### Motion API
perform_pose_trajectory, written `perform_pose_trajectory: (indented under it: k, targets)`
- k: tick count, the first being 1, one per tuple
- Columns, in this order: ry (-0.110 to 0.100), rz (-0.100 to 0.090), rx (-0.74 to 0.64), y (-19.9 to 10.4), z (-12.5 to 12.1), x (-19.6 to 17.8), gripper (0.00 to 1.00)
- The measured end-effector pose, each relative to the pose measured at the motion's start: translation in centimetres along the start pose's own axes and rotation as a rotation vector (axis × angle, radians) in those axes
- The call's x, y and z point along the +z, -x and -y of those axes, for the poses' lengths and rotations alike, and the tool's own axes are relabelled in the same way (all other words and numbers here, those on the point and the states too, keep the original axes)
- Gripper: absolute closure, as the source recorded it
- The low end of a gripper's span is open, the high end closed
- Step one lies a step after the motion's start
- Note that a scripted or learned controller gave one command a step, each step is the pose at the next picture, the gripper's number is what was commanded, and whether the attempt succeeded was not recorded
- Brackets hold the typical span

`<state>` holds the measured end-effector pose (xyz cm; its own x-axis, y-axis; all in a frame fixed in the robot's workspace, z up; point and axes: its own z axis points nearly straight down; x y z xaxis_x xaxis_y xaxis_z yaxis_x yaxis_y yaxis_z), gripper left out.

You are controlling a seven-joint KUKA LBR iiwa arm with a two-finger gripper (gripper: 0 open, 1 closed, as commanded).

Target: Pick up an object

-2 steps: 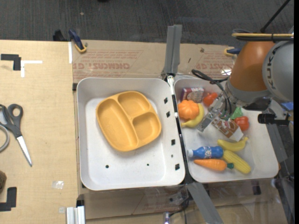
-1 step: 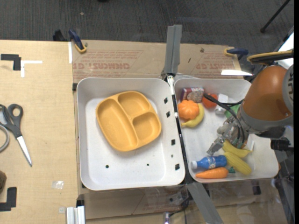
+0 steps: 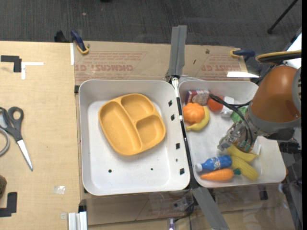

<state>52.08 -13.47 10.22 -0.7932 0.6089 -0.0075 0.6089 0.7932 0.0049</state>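
On the bench's left lie scissors; the left bin holds a yellow divided plate. Cardboard behind bears mirrored printing I cannot read. Rightward, the gripper hangs above toy corn; whether it is open or closed, I cannot tell. Crowding could spoil a grasp.

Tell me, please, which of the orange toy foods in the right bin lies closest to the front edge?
The carrot, lying lengthwise beside the blue bottle; the round orange pumpkin sits further back by the banana.
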Motion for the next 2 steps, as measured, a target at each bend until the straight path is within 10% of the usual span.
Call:
perform_pose_trajectory:
  k: [1, 2]
  targets:
    - [-0.005, -0.005, 0.186, -2.4, -7.9, -13.2, 1.0]
    - [-0.006, -0.005, 0.17, -1.2, -16.0, -16.7, 1.0]
